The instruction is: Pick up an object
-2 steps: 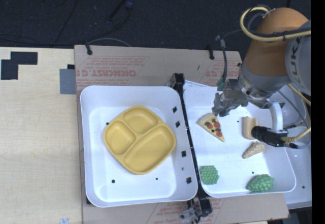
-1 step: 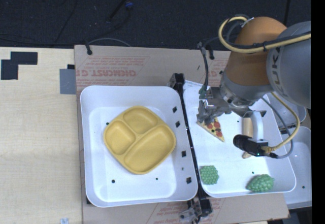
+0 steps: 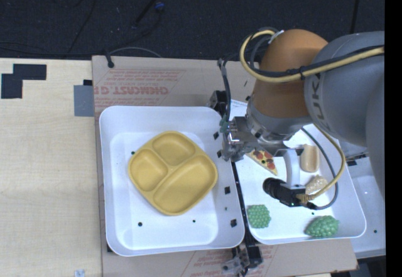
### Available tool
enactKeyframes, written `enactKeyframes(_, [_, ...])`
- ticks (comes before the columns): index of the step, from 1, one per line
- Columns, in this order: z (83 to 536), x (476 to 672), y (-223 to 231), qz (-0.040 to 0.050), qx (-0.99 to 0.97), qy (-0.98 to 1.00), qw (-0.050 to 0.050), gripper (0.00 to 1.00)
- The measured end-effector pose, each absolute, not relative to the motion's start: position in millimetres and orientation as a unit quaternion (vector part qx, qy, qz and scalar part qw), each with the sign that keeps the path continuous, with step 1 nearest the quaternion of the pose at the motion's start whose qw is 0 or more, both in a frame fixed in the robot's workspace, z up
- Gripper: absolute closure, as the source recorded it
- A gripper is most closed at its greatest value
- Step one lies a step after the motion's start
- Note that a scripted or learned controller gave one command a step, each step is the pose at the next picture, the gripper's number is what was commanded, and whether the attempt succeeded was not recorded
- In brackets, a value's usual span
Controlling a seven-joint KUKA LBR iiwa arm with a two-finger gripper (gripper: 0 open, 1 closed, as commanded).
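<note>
Near edge, right bin: you see two green bumpy clumps lying apart from each other, one green clump toward the bin divider and a second green clump toward the bin's right corner.
Right bin: your white right bin also carries a pale round piece and a tan, bread-like stick just above it, both on the far side of the clumps.
Black part: a dark curved piece of the arm's tooling hangs over the bin floor between the left clump and the pale round piece.
Pizza slice: a small toy pizza slice lies near the divider, just beside the arm's wrist, partly tucked under it.
Gripper: your gripper sits low at the divider between the bins; its tips are hidden under the wrist, so you cannot tell whether it is released or clenched, and nothing shows between them.
Left bin: your left bin holds a yellow three-compartment plate, lying flat.
Arm: the grey arm with its orange band covers the far part of the right bin.
Bench: brown cardboard lies under both bins.
</note>
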State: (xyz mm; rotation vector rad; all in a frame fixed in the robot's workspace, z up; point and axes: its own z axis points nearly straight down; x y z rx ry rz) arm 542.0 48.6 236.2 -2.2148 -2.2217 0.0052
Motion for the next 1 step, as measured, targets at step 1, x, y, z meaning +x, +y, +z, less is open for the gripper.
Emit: enactKeyframes(1, [219.1,524.8,95.7,0.0022,-0.706,-0.708,0.002,1.0])
